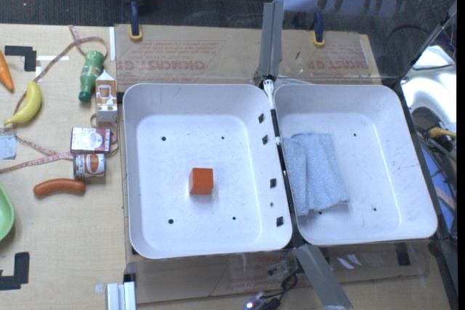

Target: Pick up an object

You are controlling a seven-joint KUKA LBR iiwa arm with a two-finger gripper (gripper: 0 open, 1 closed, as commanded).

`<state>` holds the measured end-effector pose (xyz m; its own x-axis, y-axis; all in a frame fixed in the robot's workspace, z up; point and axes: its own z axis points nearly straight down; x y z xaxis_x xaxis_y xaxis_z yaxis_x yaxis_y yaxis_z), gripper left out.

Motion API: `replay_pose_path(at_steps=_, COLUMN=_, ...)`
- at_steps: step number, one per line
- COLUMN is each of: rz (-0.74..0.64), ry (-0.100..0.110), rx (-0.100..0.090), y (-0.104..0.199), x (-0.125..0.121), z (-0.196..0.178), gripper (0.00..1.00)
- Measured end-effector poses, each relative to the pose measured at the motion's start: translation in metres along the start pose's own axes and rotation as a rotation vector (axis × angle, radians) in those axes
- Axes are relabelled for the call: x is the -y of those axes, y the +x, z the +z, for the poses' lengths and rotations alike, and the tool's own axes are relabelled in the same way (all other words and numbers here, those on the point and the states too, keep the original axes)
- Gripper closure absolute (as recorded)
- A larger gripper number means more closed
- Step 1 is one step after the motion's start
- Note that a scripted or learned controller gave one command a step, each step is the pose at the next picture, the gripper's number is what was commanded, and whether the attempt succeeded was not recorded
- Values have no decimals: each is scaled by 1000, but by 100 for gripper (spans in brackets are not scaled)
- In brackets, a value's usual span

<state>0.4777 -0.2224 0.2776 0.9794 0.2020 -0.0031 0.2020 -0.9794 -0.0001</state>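
We look down at a slant on a workbench [58, 229], and we go across it from left to right. On the bare wood at the far left lie loose toy foods: a carrot [6, 73] at the edge, a banana [25, 104], a green bottle [90, 72], a small carton [106, 99], a little box [90, 139], a can [90, 165] on its side and a sausage [59, 188], with a thin tape [43, 150] trailing among them. Next comes the left bin [145, 229], white and shallow, and in it an orange block [201, 181] sits alone a little below the middle, well apart from every wall. Beside it, across a narrow divider, the right bin [407, 214] holds a folded blue cloth [314, 170] lying against its left side. At the far right edge we make out a white rounded shape [429, 87] and some cables [434, 134] off the bench. We judge that the pick has not yet begun: both things lie untouched in their bins. The next move calls for bringing the arm in over one of them, most likely the block, lining the hand up square to its sides and lowering around it. Of the hand itself we cannot tell whether it is open or closed, and nothing here is being held or touched.
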Motion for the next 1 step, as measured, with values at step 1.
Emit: replay_pose_path(at_steps=1, rz=-29, ry=2, rx=-1, y=27, x=116, z=186, gripper=0)
